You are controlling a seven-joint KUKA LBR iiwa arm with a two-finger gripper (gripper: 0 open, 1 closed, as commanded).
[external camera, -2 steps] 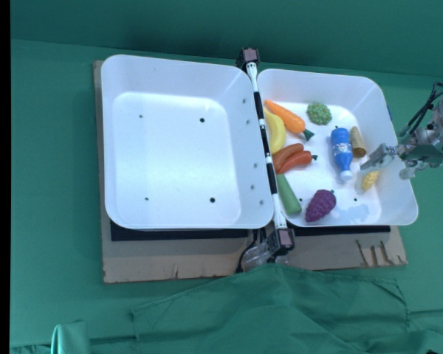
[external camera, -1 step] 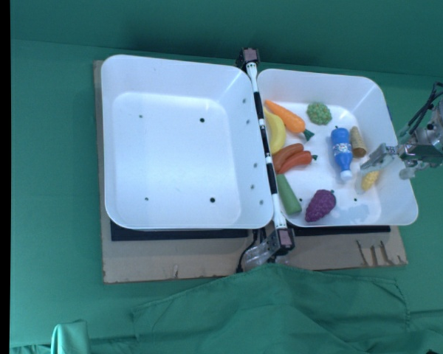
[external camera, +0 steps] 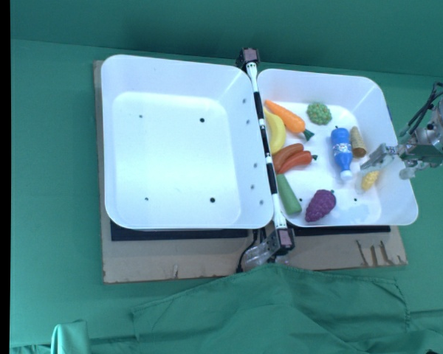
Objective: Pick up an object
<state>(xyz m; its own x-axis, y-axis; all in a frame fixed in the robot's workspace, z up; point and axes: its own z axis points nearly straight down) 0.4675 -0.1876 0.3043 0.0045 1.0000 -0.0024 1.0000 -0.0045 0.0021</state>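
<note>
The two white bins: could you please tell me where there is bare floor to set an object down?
The left bin offers bare floor wall to wall. The right bin is crowded: carrot, banana, blue bottle, grapes. A small patch lies between grapes and corn, near the gripper.

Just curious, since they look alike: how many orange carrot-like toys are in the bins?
3, all in the right bin: one carrot near the top beside the banana, and two orange pieces side by side just below it. None looks hidden.

no text can be read; the blue bottle (external camera: 342,150) bears a label too small to make out.
</note>
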